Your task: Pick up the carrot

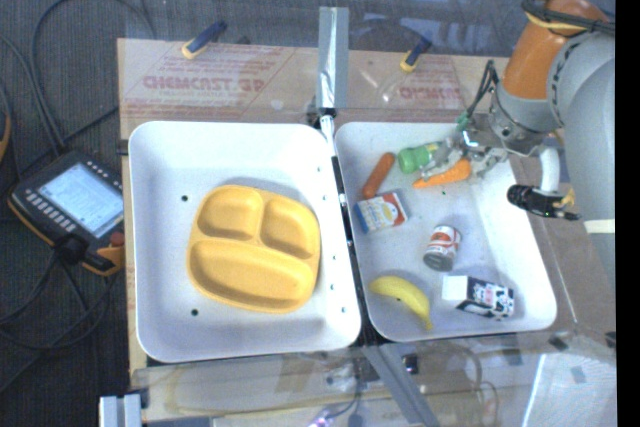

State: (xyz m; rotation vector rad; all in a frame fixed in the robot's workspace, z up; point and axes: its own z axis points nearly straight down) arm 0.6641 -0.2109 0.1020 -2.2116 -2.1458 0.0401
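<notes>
gripper (470, 155), a small metal two-finger unit on the grey arm with the orange band, sits low at the far right of the right shallow white bin (520, 245), right at the short orange carrot (443, 176). the carrot lies tilted on the bin floor, its right end touching or under the gripper; cannot tell whether the fingers are apart, together or around it, the area is too cluttered. the green plastic bottle (420, 156) lies just beside the carrot on its far side, so a closing grasp may catch the bottle too, or push the carrot aside. a grip at the carrot's end looks likely to let it pivot and slip out on lifting. the long orange-red sausage-shaped piece (377, 174) nearby resembles a carrot; risk of mistaking the target.
</notes>
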